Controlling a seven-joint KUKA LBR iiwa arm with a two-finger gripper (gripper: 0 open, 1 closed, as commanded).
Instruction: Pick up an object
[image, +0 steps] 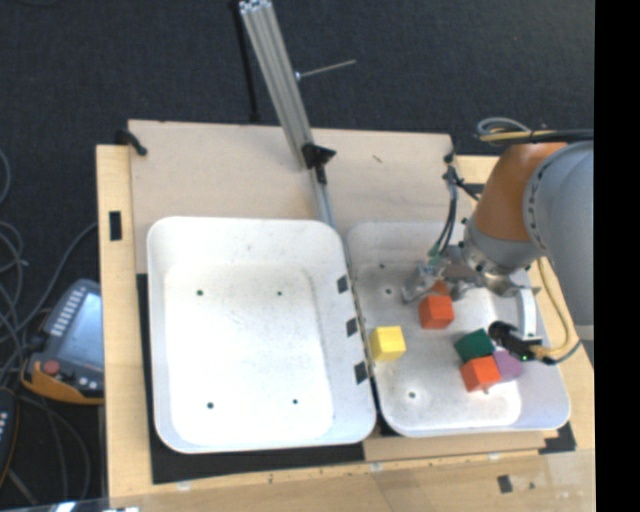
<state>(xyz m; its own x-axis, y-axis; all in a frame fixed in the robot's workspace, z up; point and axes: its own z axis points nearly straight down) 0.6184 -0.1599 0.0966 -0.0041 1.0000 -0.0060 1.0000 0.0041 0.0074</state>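
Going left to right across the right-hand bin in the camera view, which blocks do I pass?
Yellow block → upper orange block → then the cluster of green block, lower orange block and purple block.

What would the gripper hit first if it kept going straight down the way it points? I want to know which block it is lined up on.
Most likely the orange block right under the gripper in the right bin. Height is hard to judge from this slanted view, so contact may already be near.

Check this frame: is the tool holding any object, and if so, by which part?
It cannot be told. The tool sits right over the orange block in the right bin, but no grip on it is visible.
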